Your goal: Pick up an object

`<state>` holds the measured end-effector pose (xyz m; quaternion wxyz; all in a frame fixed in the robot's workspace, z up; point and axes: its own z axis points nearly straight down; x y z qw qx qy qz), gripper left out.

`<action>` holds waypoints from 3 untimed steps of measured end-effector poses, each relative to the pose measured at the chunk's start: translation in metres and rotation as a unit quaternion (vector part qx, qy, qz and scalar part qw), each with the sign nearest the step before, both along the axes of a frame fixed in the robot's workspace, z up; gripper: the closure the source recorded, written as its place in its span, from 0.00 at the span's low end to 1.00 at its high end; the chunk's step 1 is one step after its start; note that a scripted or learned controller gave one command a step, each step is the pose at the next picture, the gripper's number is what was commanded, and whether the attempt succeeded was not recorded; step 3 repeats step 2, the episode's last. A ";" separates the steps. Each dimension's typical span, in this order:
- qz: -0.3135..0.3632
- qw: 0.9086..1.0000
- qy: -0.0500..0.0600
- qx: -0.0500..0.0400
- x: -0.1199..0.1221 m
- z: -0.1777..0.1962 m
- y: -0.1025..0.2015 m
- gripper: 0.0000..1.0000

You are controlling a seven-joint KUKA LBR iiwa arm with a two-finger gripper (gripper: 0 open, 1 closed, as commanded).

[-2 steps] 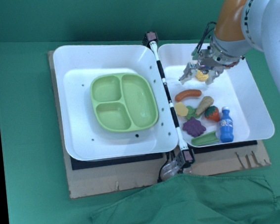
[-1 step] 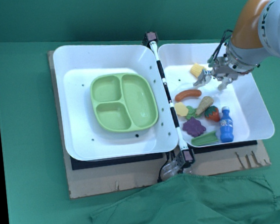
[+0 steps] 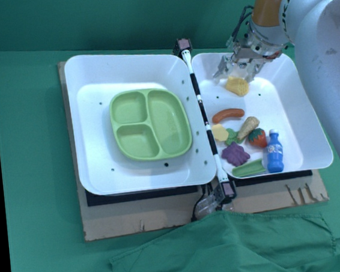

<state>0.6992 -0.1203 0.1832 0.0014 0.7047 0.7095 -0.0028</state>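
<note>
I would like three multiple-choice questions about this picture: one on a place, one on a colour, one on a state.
1. Where is the green plate?
A. left bin
B. right bin
C. on the cloth

2. What colour is the bottle?
A. red
B. blue
C. yellow

3. How does the sausage lie?
A. standing upright
B. on the plate
C. flat on the bin floor

Answers: 1 A, it sits in the left bin; 2 B, the bottle is blue with a pale label; 3 C, it rests lengthwise in the right bin, below the yellow toy by the gripper.
</note>
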 end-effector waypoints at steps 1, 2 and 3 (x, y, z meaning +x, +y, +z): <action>-0.006 1.000 -0.008 0.001 -0.047 0.003 0.001 0.00; -0.006 1.000 -0.013 -0.001 -0.044 0.017 0.000 1.00; -0.006 1.000 -0.013 -0.001 -0.044 0.017 0.000 1.00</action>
